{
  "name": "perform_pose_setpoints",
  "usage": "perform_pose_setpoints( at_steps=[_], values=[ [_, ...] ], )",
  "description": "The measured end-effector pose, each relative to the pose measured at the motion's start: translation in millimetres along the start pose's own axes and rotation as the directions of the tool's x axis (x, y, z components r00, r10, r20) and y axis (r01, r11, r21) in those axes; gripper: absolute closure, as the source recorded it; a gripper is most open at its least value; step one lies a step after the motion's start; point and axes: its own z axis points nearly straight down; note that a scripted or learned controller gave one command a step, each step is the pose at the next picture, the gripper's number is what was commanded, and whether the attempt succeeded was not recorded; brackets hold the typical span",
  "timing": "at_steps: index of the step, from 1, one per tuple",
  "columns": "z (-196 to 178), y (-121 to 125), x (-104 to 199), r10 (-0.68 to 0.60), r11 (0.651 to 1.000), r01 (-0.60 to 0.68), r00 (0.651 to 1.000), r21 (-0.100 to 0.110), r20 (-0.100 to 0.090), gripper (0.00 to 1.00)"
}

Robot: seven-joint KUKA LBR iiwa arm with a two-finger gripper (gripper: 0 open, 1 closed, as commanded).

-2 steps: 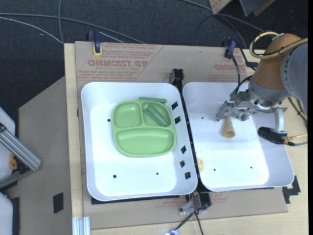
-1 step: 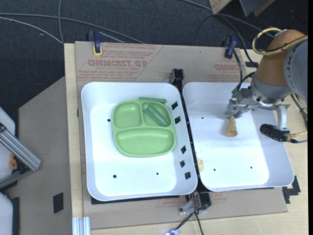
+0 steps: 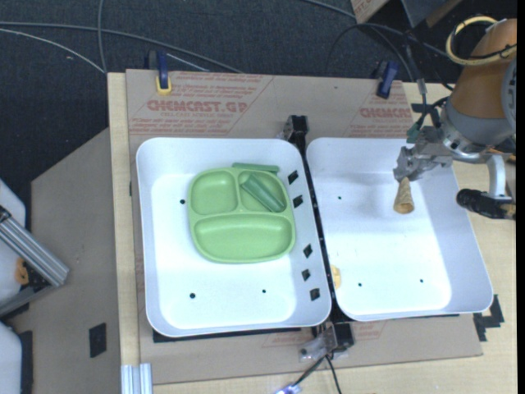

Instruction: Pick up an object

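Gripper [image 3: 408, 173] pinches a tan cone [image 3: 404, 197] (hanging downward).

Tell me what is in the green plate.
The green plate in the left bin has three compartments. A dark green piece lies in the upper right one, and another rests on the far rim. The bin floor under the plate is covered.

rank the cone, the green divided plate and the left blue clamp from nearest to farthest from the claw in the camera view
From the claw:
1. Tan cone, right bin, just below the claw.
2. Green divided plate, left bin.
3. Left blue clamp, the board's far left corner.
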Motion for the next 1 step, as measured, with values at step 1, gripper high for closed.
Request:
perform_pose_setpoints(
  at_steps=[1],
  values=[
    [-45.4, 2.0, -0.3, 0.000, 1.000, 0.000, 1.000, 0.001, 0.000, 1.00]
  ],
)
